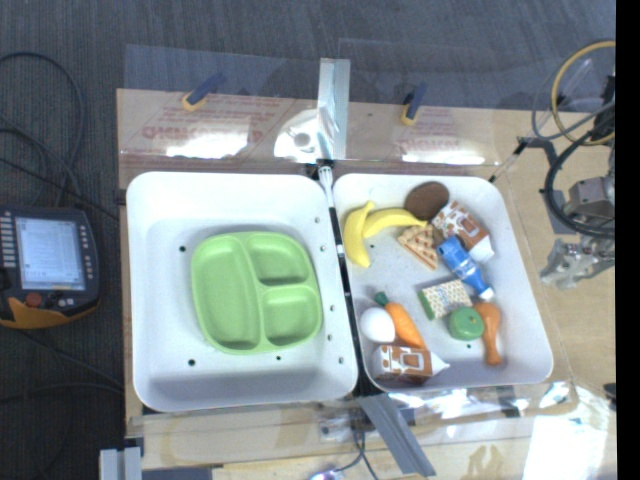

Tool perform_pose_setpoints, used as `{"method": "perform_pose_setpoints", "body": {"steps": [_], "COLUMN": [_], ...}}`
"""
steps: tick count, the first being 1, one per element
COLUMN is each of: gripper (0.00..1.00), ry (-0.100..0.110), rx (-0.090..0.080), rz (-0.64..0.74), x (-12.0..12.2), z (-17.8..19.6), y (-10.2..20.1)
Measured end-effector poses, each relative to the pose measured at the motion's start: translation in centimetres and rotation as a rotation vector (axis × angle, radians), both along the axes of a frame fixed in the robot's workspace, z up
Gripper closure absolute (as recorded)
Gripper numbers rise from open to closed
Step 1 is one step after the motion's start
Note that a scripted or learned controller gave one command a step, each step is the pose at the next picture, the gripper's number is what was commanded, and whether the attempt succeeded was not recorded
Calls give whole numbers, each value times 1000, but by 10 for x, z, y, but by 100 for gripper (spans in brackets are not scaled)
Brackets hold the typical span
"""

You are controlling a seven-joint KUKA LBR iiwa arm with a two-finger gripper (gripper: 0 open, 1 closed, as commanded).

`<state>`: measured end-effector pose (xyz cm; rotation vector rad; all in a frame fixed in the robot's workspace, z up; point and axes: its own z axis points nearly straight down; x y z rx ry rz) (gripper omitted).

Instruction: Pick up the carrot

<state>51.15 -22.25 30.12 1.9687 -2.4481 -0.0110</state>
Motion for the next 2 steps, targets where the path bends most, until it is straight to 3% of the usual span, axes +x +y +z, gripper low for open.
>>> {"method": "perform_pose_setpoints", "body": {"steps": [1, 2], "gripper": [100, 100], "ry": [-4, -5], "rx": [1, 5], "rz": [304, 619], "x": [-26, -16], "z": [14, 17], "y": [0, 4]}}
